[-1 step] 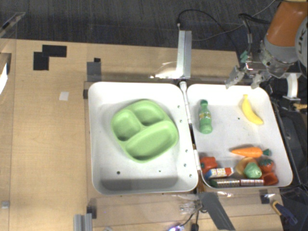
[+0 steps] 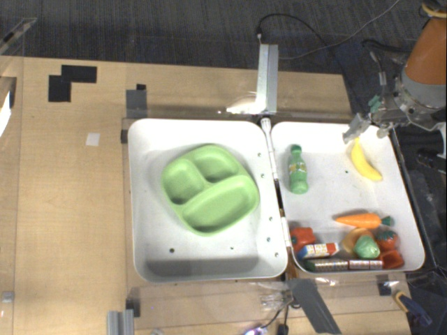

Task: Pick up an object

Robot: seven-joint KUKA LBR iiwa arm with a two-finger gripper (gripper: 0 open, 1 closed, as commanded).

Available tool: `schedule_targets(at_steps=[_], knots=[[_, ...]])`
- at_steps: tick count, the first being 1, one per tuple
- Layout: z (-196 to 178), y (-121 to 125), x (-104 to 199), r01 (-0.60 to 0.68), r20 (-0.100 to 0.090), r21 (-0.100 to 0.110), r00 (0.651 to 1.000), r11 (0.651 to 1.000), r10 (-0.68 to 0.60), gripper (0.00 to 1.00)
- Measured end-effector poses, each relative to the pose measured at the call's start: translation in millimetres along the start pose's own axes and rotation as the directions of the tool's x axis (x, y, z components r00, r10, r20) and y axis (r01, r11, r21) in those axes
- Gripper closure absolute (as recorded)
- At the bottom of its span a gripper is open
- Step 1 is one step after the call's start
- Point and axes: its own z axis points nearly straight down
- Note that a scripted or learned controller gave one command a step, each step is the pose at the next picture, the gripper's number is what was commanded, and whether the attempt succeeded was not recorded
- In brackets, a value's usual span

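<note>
banana (image 2: 367, 162) – just below pincer (image 2: 357, 130), apart

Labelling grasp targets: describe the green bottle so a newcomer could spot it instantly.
Look at the right-hand white bin, on its left side near the divider between the bins. The green bottle lies there alone, cap toward the far edge. Unlike the banana and the toys piled at the bin's near end, nothing touches it.

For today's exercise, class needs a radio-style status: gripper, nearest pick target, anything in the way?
Gripper above right bin's far corner. Banana just below it, lying loose, nothing on it. Green bottle well apart.
</note>
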Motion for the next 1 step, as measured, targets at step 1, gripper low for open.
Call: schedule_targets(at_steps=[1], knots=[[108.8, 10.2, -16.4, 0.155, -0.012, 0.009, 0.988, 0.988, -0.155, 0.00]])
